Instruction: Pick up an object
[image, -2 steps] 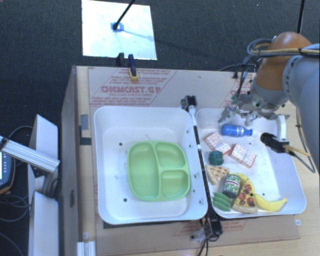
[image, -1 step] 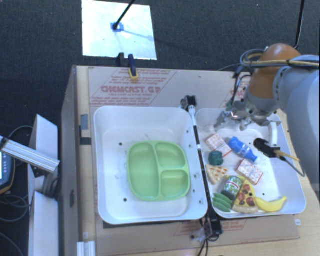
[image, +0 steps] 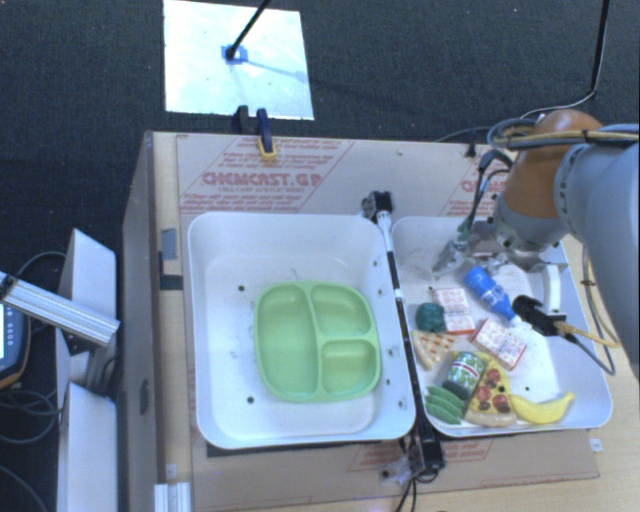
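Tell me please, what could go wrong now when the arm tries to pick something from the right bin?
1. The gripper hangs at the far end of the right bin, next to the blue bottle; it may knock the bottle rather than grasp it.
2. The toys lie crowded: can, pizza and banana touch or nearly touch, so a grasp could catch two, or push one aside.

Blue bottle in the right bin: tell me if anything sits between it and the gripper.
Nothing visible does. The gripper hangs just up-left of the blue bottle, with bare bin floor between them. The cracker packets lie on the bottle's far side.
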